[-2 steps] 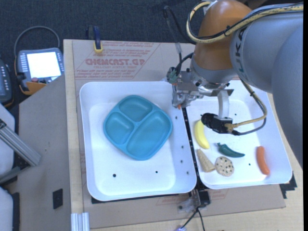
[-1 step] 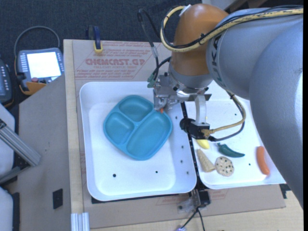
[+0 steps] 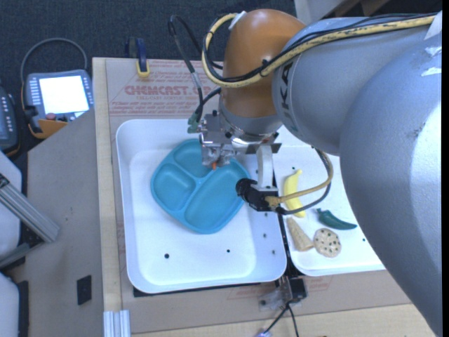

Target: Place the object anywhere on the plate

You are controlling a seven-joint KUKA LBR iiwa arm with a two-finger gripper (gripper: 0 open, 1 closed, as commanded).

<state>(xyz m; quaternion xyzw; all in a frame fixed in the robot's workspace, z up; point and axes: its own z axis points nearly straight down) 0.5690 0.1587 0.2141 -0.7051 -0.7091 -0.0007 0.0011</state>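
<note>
A blue divided plate lies in the left white bin, towards its upper right. My gripper hangs low over the plate's upper right rim, under the orange wrist band. A small orange-brown speck shows at its tip, too small to identify. The wrist hides the plate's far edge.
The right bin holds a yellow banana, a green pepper, a round cookie and a tan cone. A black cable connector hangs over the divide between the bins. The big grey arm covers the right side.
</note>
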